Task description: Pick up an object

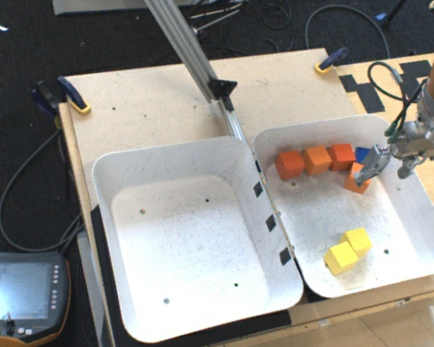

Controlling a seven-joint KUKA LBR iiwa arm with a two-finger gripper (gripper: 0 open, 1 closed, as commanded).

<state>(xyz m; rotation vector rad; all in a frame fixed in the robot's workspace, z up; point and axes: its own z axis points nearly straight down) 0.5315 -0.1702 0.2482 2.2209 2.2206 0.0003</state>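
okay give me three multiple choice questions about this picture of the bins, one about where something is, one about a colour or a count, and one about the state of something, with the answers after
1. Where do the blocks lie?
A. left bin
B. right bin
C. on the bench outside the bins

2. How many yellow blocks are there?
A. none
B. two
C. five

3. How do the two yellow blocks sit?
A. touching each other
B. far apart in opposite corners
C. one in each bin

Answers:
1. B, the orange blocks and yellow blocks all lie in the right bin.
2. B, two show near the front of that bin.
3. A, they sit against each other, away from the claw.
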